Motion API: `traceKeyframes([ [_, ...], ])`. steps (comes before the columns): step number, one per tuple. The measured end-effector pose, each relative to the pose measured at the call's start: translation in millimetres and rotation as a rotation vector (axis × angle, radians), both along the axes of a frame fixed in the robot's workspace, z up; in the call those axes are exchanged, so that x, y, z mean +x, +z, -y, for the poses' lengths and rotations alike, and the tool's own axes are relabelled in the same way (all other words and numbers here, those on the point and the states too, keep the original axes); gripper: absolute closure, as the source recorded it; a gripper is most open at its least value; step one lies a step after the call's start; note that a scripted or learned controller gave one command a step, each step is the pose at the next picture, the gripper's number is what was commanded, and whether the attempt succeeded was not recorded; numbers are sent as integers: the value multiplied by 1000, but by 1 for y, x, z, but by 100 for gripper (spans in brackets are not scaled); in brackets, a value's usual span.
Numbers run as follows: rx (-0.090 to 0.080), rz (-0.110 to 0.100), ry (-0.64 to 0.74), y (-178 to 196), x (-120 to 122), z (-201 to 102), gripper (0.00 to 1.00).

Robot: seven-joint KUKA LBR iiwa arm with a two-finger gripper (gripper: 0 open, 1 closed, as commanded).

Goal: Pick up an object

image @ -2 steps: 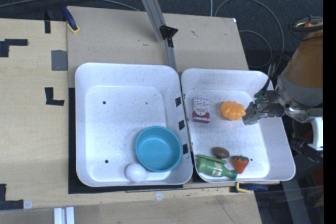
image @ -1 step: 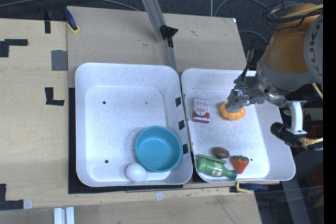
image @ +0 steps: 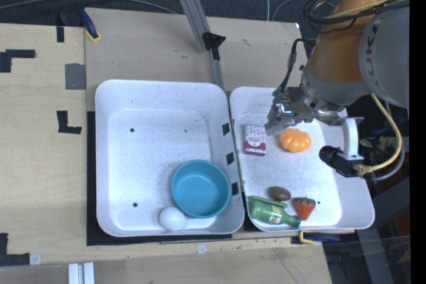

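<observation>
Tool (image: 279, 118) low over right bin (image: 353, 209), grip state can't tell; just beside orange pumpkin (image: 295, 140), red carton (image: 254, 140) at its left. Blue bowl (image: 200, 188) in left bin (image: 113, 143).

One fixed camera looks down on the counter (image: 40, 143) from above, at a slant; it stands far enough off to take in both white bins whole, the left bin (image: 106, 143) at lower centre of the frame and the right bin (image: 346, 203) toward lower right; dark floor runs across the top edge (cables trail there); the arm (image: 353, 50) enters from the upper right.
</observation>
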State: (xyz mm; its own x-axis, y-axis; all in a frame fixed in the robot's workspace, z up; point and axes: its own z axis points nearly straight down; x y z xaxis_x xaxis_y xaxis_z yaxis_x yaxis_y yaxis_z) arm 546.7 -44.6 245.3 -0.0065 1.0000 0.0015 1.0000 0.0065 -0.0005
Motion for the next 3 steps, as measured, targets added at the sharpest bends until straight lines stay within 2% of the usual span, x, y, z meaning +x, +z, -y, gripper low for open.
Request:
traceKeyframes([
  [2, 0, 1, 0, 8, 49, -90, 100],
  [3, -2, -1, -2, -10, 77, -126, 100],
])
